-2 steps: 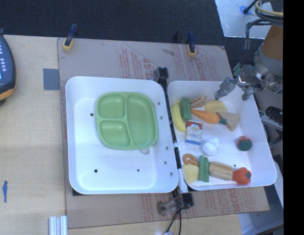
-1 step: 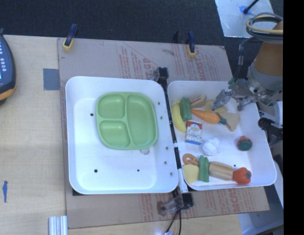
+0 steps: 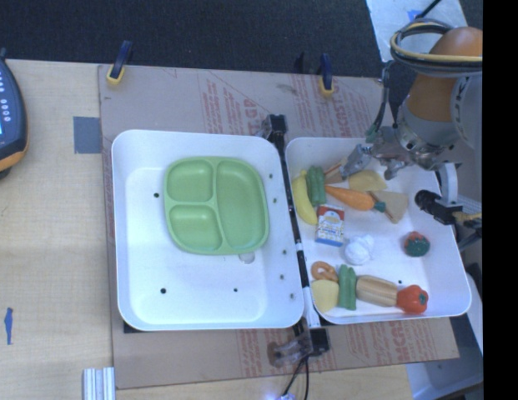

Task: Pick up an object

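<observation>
Two white bins sit side by side on a clamped board, so the program has a fixed source and drop zone.

Left bin [image 3: 133, 223]: one green tray [image 3: 217, 205], three compartments, lying flat toward 12 o'clock of the bin floor.

Right bin [image 3: 446, 294] holds the pick candidates, loosely piled. Banana [image 3: 302, 200] along the 9 o'clock wall, green pod [image 3: 316, 185] just beside it, carrot [image 3: 352, 197] across the centre-top, small carton [image 3: 330, 225] below it, white ball [image 3: 357, 249] at centre. Pretzel [image 3: 323, 270], yellow piece [image 3: 324, 292], green stick [image 3: 348, 287], bread roll [image 3: 377, 289] and red pepper [image 3: 412, 299] line the 6 o'clock side. Dark tomato [image 3: 417, 244] at 3 o'clock, apart from the rest.

Gripper [image 3: 372, 162] hangs at 12 o'clock of the right bin, low over a pale yellow piece [image 3: 369, 179] and the carrot's thick end; probably lining up a grab there. Nothing is visibly between the fingers. Whether the jaws are spread or pressed together, I cannot tell; wrist hardware hides them.

Risk: crowded cluster, fingers may strike neighbours.
</observation>
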`<action>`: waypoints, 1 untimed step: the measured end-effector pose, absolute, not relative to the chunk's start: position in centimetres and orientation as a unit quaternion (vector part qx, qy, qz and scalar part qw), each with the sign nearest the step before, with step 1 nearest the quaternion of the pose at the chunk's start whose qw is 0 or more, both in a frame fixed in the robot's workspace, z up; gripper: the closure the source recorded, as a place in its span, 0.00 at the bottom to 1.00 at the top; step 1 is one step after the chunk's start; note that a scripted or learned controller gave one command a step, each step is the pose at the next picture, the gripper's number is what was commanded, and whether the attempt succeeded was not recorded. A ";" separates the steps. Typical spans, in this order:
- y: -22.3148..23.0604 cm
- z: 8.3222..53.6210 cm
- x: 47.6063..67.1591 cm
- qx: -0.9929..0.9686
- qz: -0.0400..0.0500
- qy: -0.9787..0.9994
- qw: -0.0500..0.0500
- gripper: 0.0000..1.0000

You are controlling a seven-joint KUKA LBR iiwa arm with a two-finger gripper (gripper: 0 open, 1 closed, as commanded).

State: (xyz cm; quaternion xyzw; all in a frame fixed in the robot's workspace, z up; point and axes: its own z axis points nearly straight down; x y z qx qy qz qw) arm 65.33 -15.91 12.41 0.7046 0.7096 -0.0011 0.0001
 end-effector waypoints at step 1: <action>-13.2 8.9 59.2 0.706 -0.003 0.708 -0.005 0.00</action>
